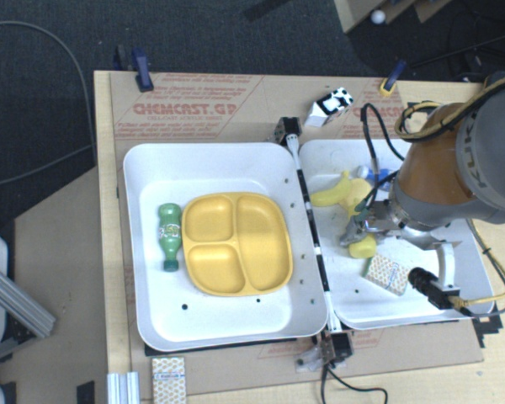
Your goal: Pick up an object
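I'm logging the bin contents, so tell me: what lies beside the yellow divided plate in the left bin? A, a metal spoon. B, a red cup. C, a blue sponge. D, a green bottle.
D: a green bottle lies on its side in the left bin, just left of the yellow divided plate.

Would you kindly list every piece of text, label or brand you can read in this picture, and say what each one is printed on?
"CHEMCAST GP": large red print on the brown sheet beneath the bins, behind the left bin.
Smaller red lines around it on that sheet: too blurred to read.
Green bottle label: too small to read.
Patterned small box in the right bin: no legible text.
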{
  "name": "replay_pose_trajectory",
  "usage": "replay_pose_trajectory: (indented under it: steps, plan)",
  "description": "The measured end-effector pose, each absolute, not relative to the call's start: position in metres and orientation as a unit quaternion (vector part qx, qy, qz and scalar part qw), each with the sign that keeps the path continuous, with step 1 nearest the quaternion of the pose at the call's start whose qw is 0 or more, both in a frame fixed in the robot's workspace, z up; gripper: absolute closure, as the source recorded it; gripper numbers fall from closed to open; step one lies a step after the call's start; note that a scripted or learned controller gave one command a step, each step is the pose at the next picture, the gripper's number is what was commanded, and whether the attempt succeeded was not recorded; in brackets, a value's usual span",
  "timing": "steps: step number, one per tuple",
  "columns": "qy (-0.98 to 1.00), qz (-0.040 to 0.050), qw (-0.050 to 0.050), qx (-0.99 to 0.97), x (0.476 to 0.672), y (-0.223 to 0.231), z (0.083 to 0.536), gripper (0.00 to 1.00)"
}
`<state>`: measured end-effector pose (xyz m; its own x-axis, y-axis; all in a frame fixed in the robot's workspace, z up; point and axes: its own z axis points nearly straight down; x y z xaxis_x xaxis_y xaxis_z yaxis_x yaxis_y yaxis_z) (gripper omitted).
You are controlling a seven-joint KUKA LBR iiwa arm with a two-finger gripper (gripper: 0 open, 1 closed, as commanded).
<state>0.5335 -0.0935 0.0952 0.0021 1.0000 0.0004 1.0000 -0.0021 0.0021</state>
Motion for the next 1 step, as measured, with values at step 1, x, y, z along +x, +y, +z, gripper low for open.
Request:
replay_pose_trajectory:
  steps: [1]
  plan:
    - [0.708,0.0003,0.0,0.707,0.5485,-0.0309,0.1848,1.0]
